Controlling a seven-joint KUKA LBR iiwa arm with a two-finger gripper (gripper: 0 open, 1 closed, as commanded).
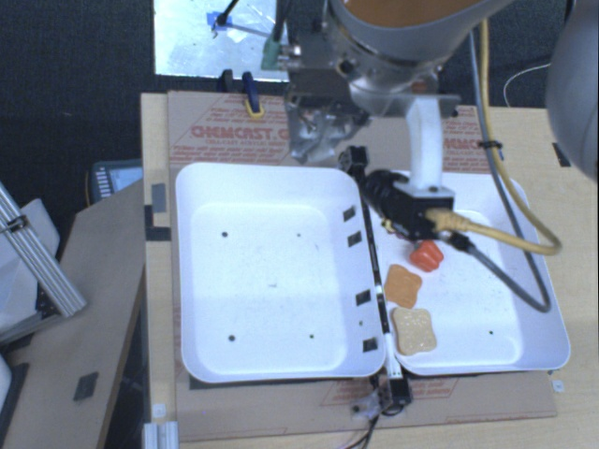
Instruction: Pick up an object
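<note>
Beneath the right-hand bin (pixel 487 288) the counter (pixel 108 251) carries a printed cardboard sheet (pixel 234 129), and the grey arm (pixel 412 26) reaches in above that bin's far rim. The left bin (pixel 262 279) sits against the right-hand bin's left wall and offers nothing to pick. The end effector (pixel 318 138) hangs beyond the right-hand bin's far left corner, over the cardboard and not over either bin's floor. It is blurred, so I cannot tell whether it is wide, narrow or holding anything.

The candidate objects all lie inside the right-hand bin, close to its left wall. A beige toast-shaped piece (pixel 414 330) lies in the near left corner. A flat orange piece (pixel 403 285) lies just beyond it, touching it or nearly so. A small red piece (pixel 427 255) lies farther in, towards the bin's middle.

The risks, as I judge them:
- A descent from the present spot would land on cardboard or on the bin's rim and close on nothing.
- Both flat pieces lie low and close to the wall, so a grasp may scrape over them or strike the wall.
- With those two so close together, a grasp on one could shove the other.
- The red piece looks small and rounded and may squirt free.
</note>
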